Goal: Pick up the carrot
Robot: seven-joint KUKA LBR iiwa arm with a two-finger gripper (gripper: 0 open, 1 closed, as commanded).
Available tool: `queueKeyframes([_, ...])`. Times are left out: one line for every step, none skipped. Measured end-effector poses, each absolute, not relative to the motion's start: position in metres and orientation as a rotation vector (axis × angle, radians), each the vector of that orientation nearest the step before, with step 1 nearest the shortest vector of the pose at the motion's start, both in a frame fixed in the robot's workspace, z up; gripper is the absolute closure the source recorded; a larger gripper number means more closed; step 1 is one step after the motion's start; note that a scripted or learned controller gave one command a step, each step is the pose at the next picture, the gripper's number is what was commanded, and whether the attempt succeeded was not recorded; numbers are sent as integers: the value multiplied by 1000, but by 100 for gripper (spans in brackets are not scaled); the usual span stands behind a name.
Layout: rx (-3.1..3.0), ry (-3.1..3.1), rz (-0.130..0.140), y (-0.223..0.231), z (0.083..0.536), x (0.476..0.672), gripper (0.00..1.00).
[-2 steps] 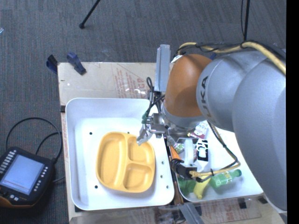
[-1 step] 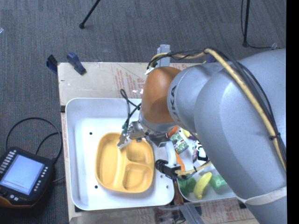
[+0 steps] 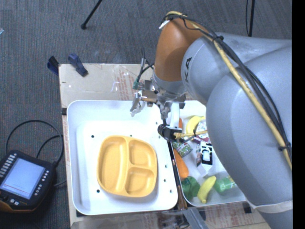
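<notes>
— Closest to the lens is the grey arm (image 3: 248,118), yes? Where does it stand from the yellow plate (image 3: 127,166)?

— Yes. It reaches in from the right of the plate and covers much of that side. Its orange band (image 3: 174,46) is beyond the plate's far right corner.

— And if we begin from the far left?

— Well to the left of the plate, a grey pendant with a screen (image 3: 24,180) lies on the floor. Then comes the left bin (image 3: 81,123). The plate lies flat in it and has three compartments.

— And the gripper?

— The gripper (image 3: 164,106) hangs just beyond the plate's far right corner, near the border between the two bins. Whether it is wide or narrow, I cannot tell.

— Where is the carrot?

— The carrot (image 3: 180,165) lies just to the right of the plate, in the right bin (image 3: 215,170), along its left wall. It is apart from the gripper. Further right of the plate are a green vegetable (image 3: 190,187), a banana (image 3: 206,187) and a black-and-white carton (image 3: 206,154).
</notes>
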State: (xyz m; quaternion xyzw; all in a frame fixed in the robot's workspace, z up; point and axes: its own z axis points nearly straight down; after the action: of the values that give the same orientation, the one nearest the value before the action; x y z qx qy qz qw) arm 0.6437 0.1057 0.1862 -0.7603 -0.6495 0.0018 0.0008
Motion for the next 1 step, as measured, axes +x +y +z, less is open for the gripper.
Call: queueKeyframes([-2497, -1904, 7, 138, 212, 643, 0])
